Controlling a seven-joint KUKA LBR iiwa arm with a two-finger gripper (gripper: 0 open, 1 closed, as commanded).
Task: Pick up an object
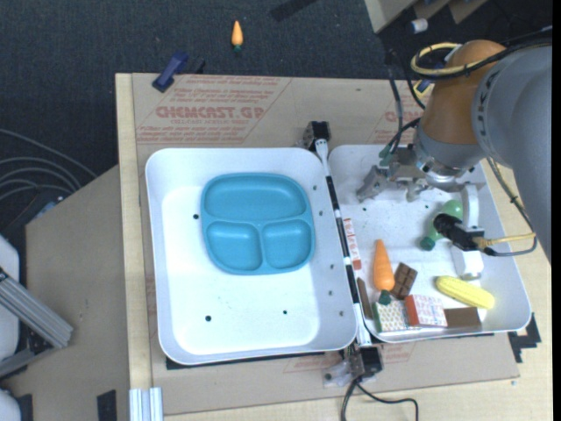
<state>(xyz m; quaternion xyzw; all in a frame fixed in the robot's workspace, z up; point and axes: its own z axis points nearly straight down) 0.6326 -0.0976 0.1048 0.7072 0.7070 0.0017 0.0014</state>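
White plastic, two bins on the bench. Left bin (254,310) carried a blue divided plate (257,222) and nothing loose. All pickable items lay in the right bin (399,226), bunched at its near end: an orange carrot (383,266) with a brown block (404,279) just beside it, a red-patterned card (422,310) at the near wall, and a yellow banana-shaped piece (465,292) to the right of those. A small green piece (453,209) sat further up, partly hidden by the wrist hardware.

Step in hand, as judged: approach, with no grasp made. Gripper (392,189) stood over the bare far half of the right bin, fingers (372,185) splayed apart with nothing between them. It was apart from the carrot cluster, and height above the bin floor was not readable from this slant.

Next move, as judged: no target looked committed. The carrot seemed the best candidate, being long, narrow and clear on its left side. That would call for travel toward the near end, jaws turned across the carrot's short axis, then a descent. Risk: the brown block sat close enough that one finger might land on it.

Surface and room: bins rested on a brown board (219,108) printed with red lettering. A blue object (169,73) lay at the board's far left corner. Dark carpet (88,24) lay beyond, with a small orange item (237,33) on it and grey cables (26,182) at the left.
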